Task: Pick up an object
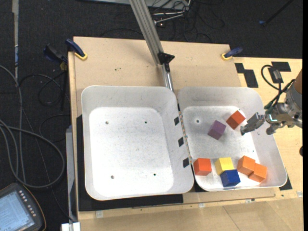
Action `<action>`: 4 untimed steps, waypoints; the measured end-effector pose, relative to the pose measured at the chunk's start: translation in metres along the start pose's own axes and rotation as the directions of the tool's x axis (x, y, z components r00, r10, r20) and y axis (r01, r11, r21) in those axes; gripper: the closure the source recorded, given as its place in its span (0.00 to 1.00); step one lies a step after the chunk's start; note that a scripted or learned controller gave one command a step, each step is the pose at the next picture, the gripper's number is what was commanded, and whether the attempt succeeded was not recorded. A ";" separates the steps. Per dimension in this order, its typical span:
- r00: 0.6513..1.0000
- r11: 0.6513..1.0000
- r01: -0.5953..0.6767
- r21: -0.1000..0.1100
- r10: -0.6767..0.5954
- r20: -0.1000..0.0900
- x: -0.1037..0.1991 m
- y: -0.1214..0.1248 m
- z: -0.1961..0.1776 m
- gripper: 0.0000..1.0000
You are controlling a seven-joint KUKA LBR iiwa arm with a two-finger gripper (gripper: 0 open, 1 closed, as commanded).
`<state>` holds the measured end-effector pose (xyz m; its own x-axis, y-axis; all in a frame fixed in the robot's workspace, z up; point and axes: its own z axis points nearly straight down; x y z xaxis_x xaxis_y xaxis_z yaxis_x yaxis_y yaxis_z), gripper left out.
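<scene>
Hand [253,124] beside orange block [235,119], right bin [269,143] (blocks scattered)

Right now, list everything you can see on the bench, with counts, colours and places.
orange blocks: four, orange; one near the right bin's upper right beside the gripper, one at its lower left, two touching at its lower right.
purple block: one, purple; middle of the right bin.
yellow block: one, yellow; lower part of the right bin.
blue block: one, blue; just below the yellow block, touching it.
bins: two, white; side by side on the bench.
clamps: two, blue and yellow; bench's far corners.
gripper: one, dark; over the right bin's right side, near the upper orange block.
</scene>
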<state>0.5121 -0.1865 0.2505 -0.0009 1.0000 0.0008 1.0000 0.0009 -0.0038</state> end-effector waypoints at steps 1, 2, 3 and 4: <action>1.000 1.000 -0.001 -0.004 0.001 0.001 0.000 0.001 -0.002 0.00; 1.000 1.000 -0.002 0.001 0.002 0.000 -0.004 -0.008 0.055 0.00; 1.000 1.000 -0.001 0.002 0.001 -0.001 -0.004 -0.003 0.117 0.00; 1.000 1.000 -0.002 -0.003 0.002 0.001 -0.003 -0.002 0.157 0.00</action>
<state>0.5090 -0.1897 0.0937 0.0009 1.0000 -0.0006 1.0000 -0.0009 -0.0005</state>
